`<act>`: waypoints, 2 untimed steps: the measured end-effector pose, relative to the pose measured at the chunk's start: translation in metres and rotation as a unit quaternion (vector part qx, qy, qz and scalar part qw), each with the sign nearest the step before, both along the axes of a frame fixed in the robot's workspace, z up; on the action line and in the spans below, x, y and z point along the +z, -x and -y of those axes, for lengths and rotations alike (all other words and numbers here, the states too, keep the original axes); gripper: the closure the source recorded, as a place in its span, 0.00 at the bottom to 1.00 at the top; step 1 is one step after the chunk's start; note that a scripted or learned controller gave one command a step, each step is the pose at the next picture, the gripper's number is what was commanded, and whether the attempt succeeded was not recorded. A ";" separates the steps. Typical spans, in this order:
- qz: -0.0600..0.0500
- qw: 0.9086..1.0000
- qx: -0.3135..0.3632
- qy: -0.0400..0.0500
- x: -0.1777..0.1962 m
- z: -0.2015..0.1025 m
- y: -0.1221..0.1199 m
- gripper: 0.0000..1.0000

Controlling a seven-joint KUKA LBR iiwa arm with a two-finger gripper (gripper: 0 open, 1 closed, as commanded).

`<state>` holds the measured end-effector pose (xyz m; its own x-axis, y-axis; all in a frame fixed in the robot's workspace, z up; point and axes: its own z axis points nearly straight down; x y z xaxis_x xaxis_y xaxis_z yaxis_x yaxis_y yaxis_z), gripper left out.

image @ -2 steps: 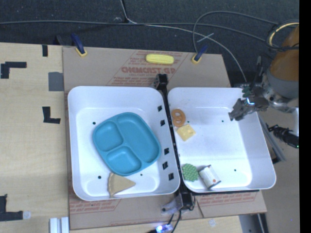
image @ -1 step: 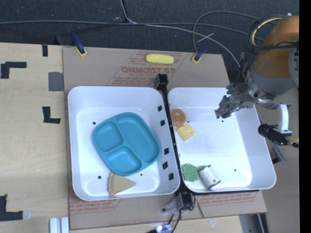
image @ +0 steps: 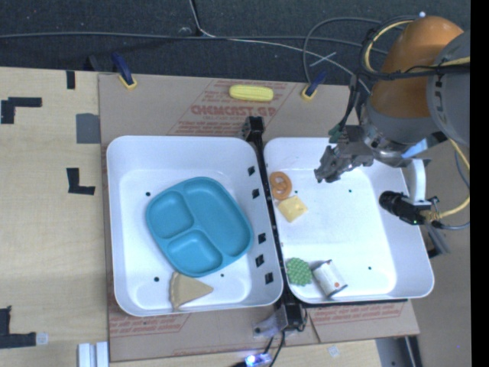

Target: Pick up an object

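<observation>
While the gripper (image: 330,167) hung over the upper part of the right bin (image: 397,274), whether it was spread or closed could not be told from this slanted view, and nothing showed gripped in it. Nearest to it, off toward the divider between the bins and a little nearer the camera, lay a small orange pretzel-like ring (image: 280,183); just beyond that, touching or nearly touching it, sat a pale yellow block (image: 293,209). By my reading, these two were the likeliest targets, so the coming move would turn on a short shift toward the divider and then a descent. The ring had no long axis to speak of; the block sat cornerwise to the bin walls.

Farther from the gripper, at the near edge of the same bin, lay a green scrubby piece (image: 298,271) beside a small white cylinder (image: 329,277) lying on its side.

Well apart, in the left bin (image: 122,205), lay a blue divided plate (image: 199,225) and a tan wedge (image: 187,290). A yellow corn-like piece (image: 250,92) rested on the tabletop (image: 46,228).
</observation>
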<state>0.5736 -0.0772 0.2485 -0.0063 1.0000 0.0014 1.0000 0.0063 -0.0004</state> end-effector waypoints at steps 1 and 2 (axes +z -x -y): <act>0.000 1.000 0.000 0.000 0.003 -0.050 -0.009 1.00; -0.002 1.000 0.000 0.001 -0.014 -0.107 -0.012 1.00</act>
